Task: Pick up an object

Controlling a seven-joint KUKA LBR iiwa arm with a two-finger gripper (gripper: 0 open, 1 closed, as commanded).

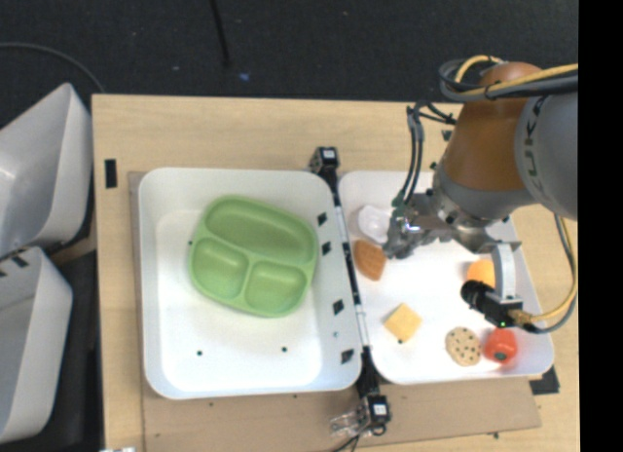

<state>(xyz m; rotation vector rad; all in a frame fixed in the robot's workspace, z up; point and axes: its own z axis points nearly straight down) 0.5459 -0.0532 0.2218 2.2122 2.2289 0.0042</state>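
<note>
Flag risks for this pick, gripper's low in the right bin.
1. The gripper sits between a clear object and a brown piece, close together; it may nudge one or catch both.
2. Both lie near the bin wall, which could block a finger.
3. The clear object is hard to make out and may slip.

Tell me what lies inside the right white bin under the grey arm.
In the right white bin lie a brown bread-like piece, a yellow cheese-like block, a round speckled cookie, a red tomato-like ball and an orange piece. The arm covers the bin's far part.
</note>
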